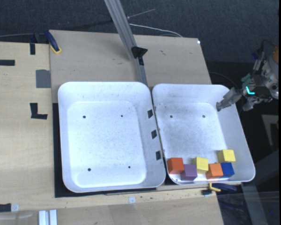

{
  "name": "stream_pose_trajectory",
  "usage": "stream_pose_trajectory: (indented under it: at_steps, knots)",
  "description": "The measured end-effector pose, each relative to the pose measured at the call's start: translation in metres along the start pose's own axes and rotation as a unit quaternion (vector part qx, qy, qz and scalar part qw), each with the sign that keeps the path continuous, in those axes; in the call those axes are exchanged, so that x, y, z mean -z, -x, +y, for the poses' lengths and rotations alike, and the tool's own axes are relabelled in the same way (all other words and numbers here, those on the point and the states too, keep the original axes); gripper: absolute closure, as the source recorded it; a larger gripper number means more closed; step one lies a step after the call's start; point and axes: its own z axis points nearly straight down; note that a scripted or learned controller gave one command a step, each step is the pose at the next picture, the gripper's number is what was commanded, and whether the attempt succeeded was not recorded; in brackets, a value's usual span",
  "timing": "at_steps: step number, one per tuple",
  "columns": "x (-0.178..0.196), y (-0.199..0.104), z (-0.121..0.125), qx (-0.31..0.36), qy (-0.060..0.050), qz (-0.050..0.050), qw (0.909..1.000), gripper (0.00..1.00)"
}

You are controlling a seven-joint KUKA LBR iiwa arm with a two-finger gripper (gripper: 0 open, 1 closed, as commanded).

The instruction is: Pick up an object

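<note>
A: Where is the gripper (pixel 236 102)?

B: At the right edge of the right bin (pixel 234 125), above its upper right rim. Two dark fingers show, one (pixel 226 101) reaching over the rim toward the bin floor, the other (pixel 249 104) further right, outside the bin. A small teal light glows on the wrist between them.

A: Is it grasping anything?

B: No. The fingers stand spread apart, released, with nothing between them.

A: And the objects?

B: All are in the right bin, crowded into its near corner, well apart from the gripper. From the left: an orange block (pixel 175 164), a purple block (pixel 190 171) just beside it, a yellow block (pixel 202 163) behind that, then a second orange block (pixel 215 170) touching a blue block (pixel 227 169), and another yellow block (pixel 226 155) just behind those two.

A: Do they lie flat?

B: They appear to rest on the bin floor against the front wall. Whether any leans on another I cannot tell.

A: The left bin (pixel 65 125)?

B: It sits edge to edge with the right bin, its white floor speckled with dark flecks. Both rest on the table (pixel 178 60). A metal pole (pixel 122 20) slants in from the top of the view and ends at a black clamp (pixel 139 53) behind the bins.
</note>
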Motion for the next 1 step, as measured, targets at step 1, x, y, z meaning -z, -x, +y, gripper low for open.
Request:
stream_pose_trajectory:
  at_steps: [1]
  knots:
    - [0.0314,-0.0299,-0.0305,0.002,0.001,0.0,1.0,0.0]
